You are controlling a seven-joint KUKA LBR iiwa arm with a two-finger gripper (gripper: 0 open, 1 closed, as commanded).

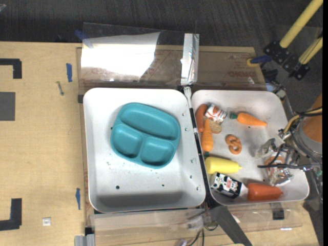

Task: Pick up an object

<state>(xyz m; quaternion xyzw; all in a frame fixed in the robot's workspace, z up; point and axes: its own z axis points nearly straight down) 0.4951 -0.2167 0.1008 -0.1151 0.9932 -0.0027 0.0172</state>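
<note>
Closest to me, along the near edge of the right bin (294, 195), lies a red-orange piece shaped like a sausage or pepper (264, 191), and just to its left a small black-and-white box (226, 184) sits tilted in the near left corner. Right behind that box is a yellow piece like a corn cob or squash (222, 165), lying crosswise. The arm comes in from the right, its orange band (313, 131) low over the bin's right rim, and the gripper (277, 160) hangs down just inside the right wall, a tangle of metal and wires above the red-orange piece; nothing sits visibly between its tips, and I cannot tell how they stand. A little further in, near the bin's middle, is a small orange pretzel-shaped ring (233, 144). Along the left wall stands a long orange carrot-like stick (206, 136), with a red piece (200, 114) just behind it, close to a small white can with a red band (216, 115). Toward the far side lies an orange carrot (250, 119), pointing right. In the left bin (97, 152) a teal divided plate (145, 134) lies alone, slightly tilted. Beyond both bins is a clear plastic sheet (120, 58), and at the far right yellow poles (303, 19).
</note>
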